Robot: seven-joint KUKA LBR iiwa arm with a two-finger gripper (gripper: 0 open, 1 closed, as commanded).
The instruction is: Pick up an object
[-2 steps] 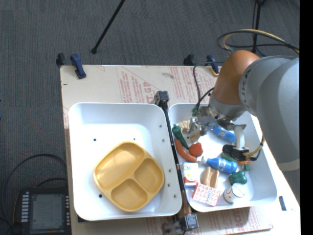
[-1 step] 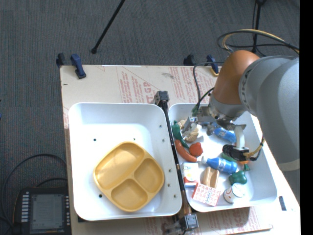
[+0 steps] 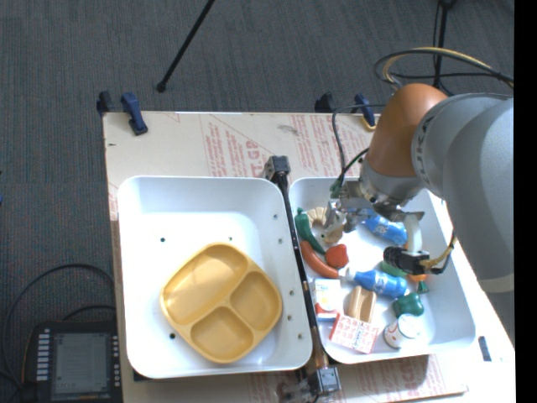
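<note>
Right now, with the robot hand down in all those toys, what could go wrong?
The gripper sits low in the right bin, where toys lie crowded together. It might pinch two at once, like the orange carrot and the green pepper touching it. It could also shove the blue bottle aside instead of lifting anything.

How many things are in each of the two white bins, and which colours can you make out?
Left bin:
Yellow divided plate: 1

Right bin; the pile is cluttered, so this covers only what is clear:
Blue bottles: 2
Orange hot dog: 1
Red-and-white box: 1
Green toy: 1

Total: 6

The claw is above the right bin's pile.
</note>
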